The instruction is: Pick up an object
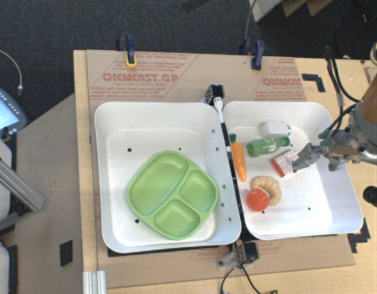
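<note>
While the arm reaches in from the right edge, its gripper [306, 155] hangs low over the right bin [335, 216], touching a red-and-white packet [285, 163]; whether it is apart or together, I cannot tell. A green plate [172, 194] lies in the left bin [112, 182].

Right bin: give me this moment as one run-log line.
end effector: over right bin, beside red packet | grasp: cannot tell | green bottle, carrot, tomato: lying in bin
</note>
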Available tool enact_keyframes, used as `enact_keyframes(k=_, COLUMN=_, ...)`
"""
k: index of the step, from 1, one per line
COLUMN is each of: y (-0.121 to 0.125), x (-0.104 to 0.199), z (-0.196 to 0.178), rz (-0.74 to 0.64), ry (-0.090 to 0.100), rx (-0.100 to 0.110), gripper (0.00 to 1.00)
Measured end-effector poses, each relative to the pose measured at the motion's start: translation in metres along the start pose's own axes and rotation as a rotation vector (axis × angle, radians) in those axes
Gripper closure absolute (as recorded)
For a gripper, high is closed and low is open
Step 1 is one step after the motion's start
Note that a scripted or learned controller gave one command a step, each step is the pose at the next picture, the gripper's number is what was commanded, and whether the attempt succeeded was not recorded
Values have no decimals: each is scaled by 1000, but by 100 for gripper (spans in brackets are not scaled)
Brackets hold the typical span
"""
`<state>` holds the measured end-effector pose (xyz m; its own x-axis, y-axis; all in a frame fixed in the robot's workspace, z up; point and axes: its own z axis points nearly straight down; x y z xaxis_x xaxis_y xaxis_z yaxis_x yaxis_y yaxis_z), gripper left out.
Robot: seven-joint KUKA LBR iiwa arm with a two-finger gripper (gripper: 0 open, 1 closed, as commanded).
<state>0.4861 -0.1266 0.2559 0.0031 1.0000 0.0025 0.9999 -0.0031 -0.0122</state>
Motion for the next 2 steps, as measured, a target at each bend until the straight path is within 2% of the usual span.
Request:
enact_keyframes(k=1, y=2, x=0, z=-5, rz=-3, ry=-2, rx=-12, gripper=0)
enact_keyframes(k=2, y=5, x=11, z=47, rz=-4, ry=0, rx=-5, gripper=0)
